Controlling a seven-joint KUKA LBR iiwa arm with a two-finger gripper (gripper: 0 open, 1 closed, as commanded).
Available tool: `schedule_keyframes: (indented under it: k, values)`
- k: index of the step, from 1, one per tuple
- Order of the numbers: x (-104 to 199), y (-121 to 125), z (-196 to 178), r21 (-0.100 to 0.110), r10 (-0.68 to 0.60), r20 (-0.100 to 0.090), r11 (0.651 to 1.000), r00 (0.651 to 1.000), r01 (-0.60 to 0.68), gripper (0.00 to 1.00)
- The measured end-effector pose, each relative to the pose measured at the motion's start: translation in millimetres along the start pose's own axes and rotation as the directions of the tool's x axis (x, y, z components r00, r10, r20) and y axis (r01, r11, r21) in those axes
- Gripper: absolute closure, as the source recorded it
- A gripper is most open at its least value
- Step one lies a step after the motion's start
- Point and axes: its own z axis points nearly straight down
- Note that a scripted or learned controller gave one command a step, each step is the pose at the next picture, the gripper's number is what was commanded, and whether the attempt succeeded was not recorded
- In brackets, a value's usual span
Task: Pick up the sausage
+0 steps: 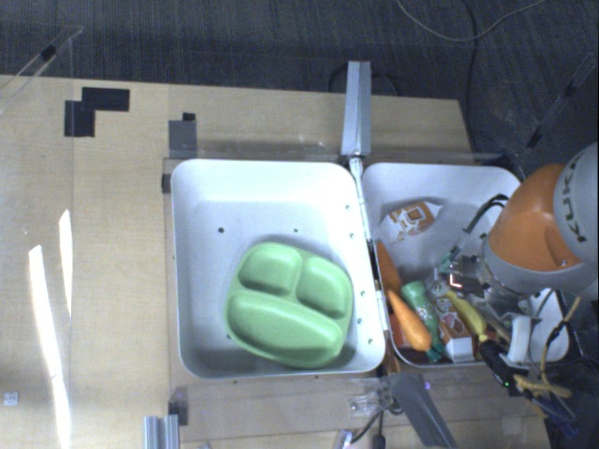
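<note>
Light is even and fairly bright from overhead, slightly cool cast. My view of the left bin [197, 251] shows the white floor near blown out, soft shadow along its lower wall and under the green tray [292, 304], so the source sits above and a bit toward the far side. Glare: 2 pale vertical streaks on the bench [94, 279] at left, plus a faint reflective sheen line near the top-left corner. Dark carpet [234, 17] up top is underexposed and noisy. Overall soft, low resolution; clutter in the right bin [430, 181] smears together. My orange band [538, 227] is blurred at its edges, the cables below it murky
</note>
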Motion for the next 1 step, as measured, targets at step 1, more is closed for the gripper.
schedule_keyframes:
  k: [1]
  values:
    - [25.4, 85.5, 2.7, 0.004, 0.123, 0.0, 0.992, 0.992, -0.123, 0.0]
